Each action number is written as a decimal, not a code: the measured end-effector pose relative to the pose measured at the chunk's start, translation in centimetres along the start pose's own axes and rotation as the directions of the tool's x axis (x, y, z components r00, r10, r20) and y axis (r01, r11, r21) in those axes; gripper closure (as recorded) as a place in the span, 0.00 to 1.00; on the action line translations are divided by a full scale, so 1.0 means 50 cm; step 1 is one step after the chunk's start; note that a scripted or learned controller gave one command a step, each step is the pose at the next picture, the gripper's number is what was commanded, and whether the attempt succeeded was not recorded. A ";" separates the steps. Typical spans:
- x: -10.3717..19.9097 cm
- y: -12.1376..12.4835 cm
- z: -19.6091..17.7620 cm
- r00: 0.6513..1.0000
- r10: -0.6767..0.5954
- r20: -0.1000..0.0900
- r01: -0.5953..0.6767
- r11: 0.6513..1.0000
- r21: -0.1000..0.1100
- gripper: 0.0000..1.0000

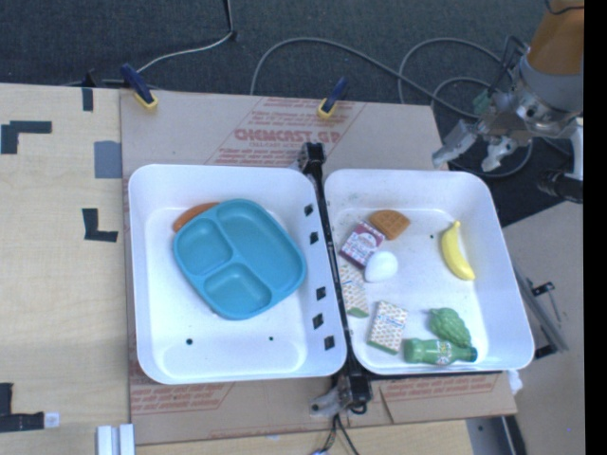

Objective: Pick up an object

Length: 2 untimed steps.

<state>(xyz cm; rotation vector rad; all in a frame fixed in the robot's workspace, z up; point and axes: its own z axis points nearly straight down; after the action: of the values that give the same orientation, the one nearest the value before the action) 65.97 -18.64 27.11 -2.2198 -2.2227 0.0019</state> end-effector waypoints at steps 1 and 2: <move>-0.075 -0.113 0.263 1.000 0.002 -0.001 -0.002 1.000 0.003 0.00; -0.068 -0.096 0.368 1.000 0.000 0.002 0.000 1.000 -0.003 0.00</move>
<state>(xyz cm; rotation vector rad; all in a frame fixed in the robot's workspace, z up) 61.16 -22.05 8.71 -2.2221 -2.2258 0.0005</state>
